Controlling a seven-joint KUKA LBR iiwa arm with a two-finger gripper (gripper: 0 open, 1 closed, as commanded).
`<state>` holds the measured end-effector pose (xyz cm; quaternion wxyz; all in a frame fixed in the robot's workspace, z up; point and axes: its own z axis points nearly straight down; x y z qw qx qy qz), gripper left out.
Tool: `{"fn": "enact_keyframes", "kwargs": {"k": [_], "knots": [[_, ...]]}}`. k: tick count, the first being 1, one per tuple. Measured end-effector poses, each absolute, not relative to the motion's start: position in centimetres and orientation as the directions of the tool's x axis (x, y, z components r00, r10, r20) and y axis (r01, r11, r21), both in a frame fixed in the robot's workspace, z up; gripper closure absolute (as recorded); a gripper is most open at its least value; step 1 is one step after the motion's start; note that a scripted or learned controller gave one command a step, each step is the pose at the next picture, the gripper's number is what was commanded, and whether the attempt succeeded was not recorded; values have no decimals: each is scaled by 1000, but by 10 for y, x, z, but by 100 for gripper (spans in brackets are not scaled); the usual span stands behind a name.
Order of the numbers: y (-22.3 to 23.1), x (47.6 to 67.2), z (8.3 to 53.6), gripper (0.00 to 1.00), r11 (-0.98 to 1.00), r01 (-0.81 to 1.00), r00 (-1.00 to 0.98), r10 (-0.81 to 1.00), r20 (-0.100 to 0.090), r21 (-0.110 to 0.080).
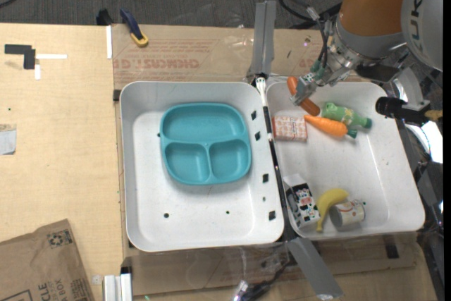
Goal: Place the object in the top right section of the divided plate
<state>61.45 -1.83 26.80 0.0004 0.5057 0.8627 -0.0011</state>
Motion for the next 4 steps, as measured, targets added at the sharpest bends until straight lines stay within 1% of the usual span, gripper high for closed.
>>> {"fn": "enact_keyframes", "kwargs": {"k": [2, 3, 4], "knots": [[-27, 610, 262, 100, 457, 889, -457, 889, -1, -1], [8, 659, 255, 100, 521, 854, -521, 854, -2, 0], [41, 609, 244, 100, 534, 845, -534, 845, -1, -2]]}}
